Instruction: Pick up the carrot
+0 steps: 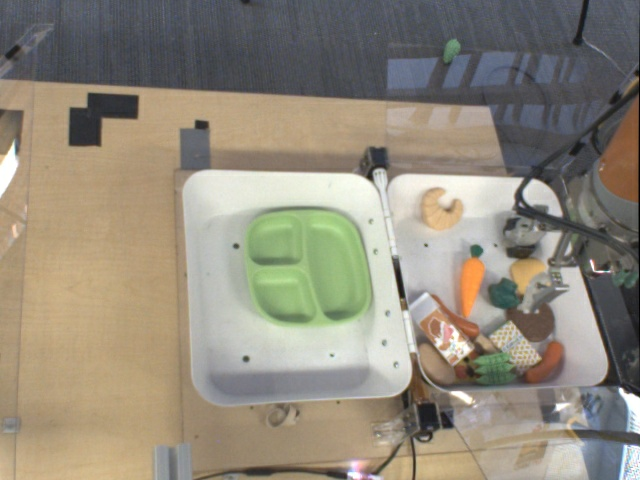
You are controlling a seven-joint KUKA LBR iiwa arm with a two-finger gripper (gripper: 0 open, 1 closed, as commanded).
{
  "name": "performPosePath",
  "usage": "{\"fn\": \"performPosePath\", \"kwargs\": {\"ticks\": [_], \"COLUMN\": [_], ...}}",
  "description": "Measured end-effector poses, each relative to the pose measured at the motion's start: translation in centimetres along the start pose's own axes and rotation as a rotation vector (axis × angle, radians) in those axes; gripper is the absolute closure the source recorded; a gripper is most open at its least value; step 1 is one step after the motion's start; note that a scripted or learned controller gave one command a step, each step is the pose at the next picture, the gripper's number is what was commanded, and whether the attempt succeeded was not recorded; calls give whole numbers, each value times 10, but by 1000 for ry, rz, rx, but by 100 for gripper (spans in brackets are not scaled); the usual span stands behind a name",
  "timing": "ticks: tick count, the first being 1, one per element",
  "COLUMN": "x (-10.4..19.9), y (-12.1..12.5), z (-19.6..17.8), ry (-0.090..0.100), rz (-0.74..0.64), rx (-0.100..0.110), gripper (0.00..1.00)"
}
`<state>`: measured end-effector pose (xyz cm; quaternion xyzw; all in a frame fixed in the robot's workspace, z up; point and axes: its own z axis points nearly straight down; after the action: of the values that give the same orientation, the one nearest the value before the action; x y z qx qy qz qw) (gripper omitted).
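The carrot (471, 283) is orange with a small green top and lies upright in the view near the middle of the right bin (490, 200). My gripper (535, 261) hangs over the right side of that bin, a little to the right of the carrot and apart from it. Its two fingers stand open, with one fingertip (520, 233) toward the back and the other toward the front. A yellow food piece (527, 271) lies below the gap between them. Nothing is held.
The right bin also holds a croissant (441, 209), a dark green piece (503, 292) beside the carrot, a brown disc (533, 322), a sausage (546, 361), a printed packet (447, 336) and green leaves (492, 366). A green divided plate (305, 266) sits in the left bin (215, 368).
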<state>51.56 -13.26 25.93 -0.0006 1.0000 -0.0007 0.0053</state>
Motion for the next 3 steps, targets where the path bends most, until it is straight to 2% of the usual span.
{"fn": "performPosePath", "kwargs": {"ticks": [1,2,3], "x": [-44,-16,-20], "y": [-4,17,18], "z": [150,168,155], "ry": [8,-15,-22], "rz": [-318,-198,-205], "rx": [-5,3,5], "gripper": [0,0,100]}}
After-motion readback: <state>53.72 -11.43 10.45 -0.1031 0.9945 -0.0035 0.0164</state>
